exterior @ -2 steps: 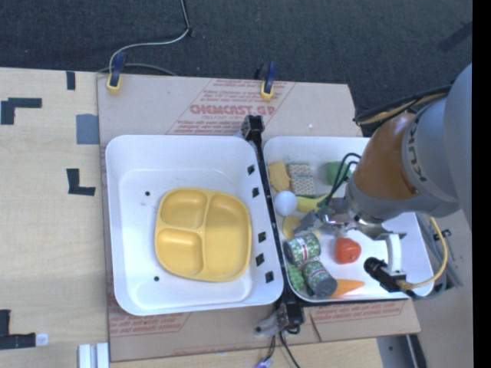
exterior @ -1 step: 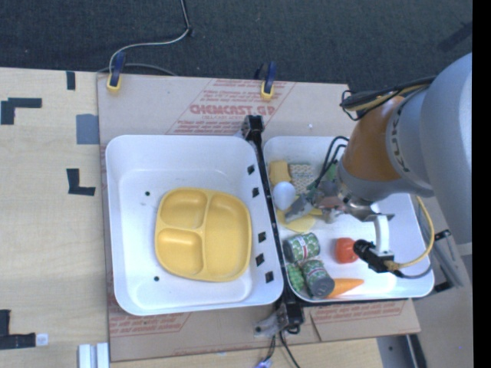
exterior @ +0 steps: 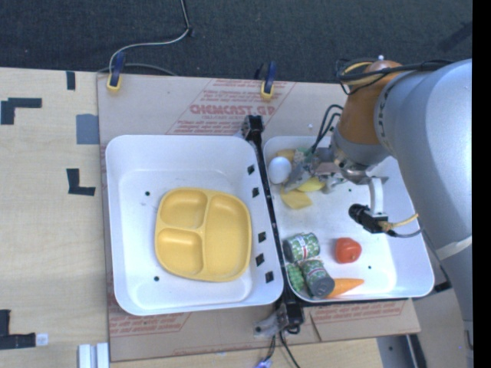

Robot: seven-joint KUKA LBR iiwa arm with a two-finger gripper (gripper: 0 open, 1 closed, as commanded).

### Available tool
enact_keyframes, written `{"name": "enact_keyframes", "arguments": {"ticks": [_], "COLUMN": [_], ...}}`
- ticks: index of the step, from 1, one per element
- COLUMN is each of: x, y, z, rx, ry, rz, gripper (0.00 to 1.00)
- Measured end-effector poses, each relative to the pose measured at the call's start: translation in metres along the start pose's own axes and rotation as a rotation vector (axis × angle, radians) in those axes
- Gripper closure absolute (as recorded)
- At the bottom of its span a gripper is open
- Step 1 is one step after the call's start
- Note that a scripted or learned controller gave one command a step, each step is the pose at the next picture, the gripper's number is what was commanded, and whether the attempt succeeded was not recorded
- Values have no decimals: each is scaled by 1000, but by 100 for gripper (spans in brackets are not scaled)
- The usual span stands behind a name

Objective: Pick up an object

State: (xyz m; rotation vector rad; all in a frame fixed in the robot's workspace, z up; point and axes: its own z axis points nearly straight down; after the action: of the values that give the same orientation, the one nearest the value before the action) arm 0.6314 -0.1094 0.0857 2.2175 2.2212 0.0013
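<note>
My gripper [exterior: 313, 169] hangs low over the far left part of the right bin [exterior: 399, 271], under the orange-banded wrist [exterior: 367, 121]. Just to its left lies a white egg [exterior: 278, 169]. A yellow banana-like piece [exterior: 311, 184] lies right below the gripper, touching or nearly touching it. Nearer the front is a yellow block [exterior: 297, 199]. Further forward lie two green cans [exterior: 301, 246] [exterior: 313, 276], a red tomato [exterior: 347, 250] and an orange carrot [exterior: 349, 286].
The left bin [exterior: 126, 205] holds a yellow divided plate [exterior: 203, 232]. A black divider [exterior: 263, 205] runs between the bins. A black fitting with a cable [exterior: 370, 217] hangs from the arm over the right bin. The bulky grey arm [exterior: 437, 152] covers the right side.
</note>
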Motion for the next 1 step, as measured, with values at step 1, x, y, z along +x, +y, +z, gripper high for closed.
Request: {"name": "enact_keyframes", "arguments": {"ticks": [1], "x": [-10], "y": [30], "z": [3], "rx": [39], "ry": [0], "rz": [2], "gripper": [0]}}
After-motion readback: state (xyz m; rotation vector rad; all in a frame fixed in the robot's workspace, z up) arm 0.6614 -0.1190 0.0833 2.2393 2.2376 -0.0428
